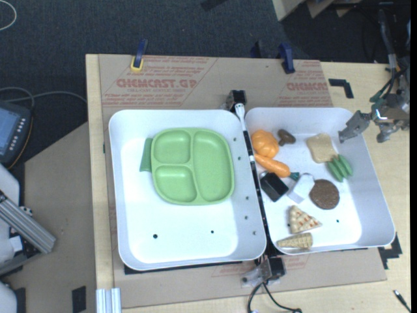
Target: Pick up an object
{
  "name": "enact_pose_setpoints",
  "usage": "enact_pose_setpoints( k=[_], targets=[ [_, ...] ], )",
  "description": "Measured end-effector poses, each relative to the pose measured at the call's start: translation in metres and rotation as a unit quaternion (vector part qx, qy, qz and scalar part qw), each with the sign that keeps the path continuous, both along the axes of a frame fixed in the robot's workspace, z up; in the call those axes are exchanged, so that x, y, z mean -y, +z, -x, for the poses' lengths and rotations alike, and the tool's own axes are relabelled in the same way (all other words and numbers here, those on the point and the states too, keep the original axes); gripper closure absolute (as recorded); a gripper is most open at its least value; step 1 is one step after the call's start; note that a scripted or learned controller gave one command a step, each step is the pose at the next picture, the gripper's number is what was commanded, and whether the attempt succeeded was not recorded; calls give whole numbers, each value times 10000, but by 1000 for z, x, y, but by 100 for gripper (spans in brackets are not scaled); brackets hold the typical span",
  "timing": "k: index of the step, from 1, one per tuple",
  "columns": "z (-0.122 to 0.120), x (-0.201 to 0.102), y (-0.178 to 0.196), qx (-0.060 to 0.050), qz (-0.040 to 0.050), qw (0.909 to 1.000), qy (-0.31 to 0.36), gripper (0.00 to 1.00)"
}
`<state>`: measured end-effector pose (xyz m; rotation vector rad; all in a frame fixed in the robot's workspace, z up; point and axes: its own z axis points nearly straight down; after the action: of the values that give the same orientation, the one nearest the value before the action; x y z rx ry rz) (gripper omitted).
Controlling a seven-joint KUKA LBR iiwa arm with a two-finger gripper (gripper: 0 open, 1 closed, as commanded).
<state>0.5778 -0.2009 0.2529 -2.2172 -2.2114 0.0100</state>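
My gripper (pixel 369 128) hangs over the far right corner of the right bin (pixel 374 194), open, with nothing between its fingers (pixel 352 126). Just left of it lies a beige bread slice (pixel 321 147), and a green pea pod (pixel 340 167) lies below it. The same bin holds an orange carrot-like piece (pixel 268 154), a small brown lump (pixel 285 136), a black block (pixel 273 186), a white piece (pixel 301 188), a brown round cookie (pixel 324 194), a triangular cracker (pixel 302 219) and a corn-like piece (pixel 294 241).
The left bin (pixel 130 214) holds a green divided plate (pixel 193 165). Both bins sit on a cardboard-covered bench (pixel 195 80) held by clamps (pixel 138 57) at the back edge. A black bracket (pixel 238 99) sits between the bins at the back.
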Motion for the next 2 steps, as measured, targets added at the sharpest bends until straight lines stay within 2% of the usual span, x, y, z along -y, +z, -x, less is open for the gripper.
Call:
enact_pose_setpoints(
  k=[1, 2],
  targets=[
    [-2, 0, 7, 62, 15, 10000, 15, 0],
    [-2, -4, -57, 26, 1, 10000, 14, 0]
  ],
)
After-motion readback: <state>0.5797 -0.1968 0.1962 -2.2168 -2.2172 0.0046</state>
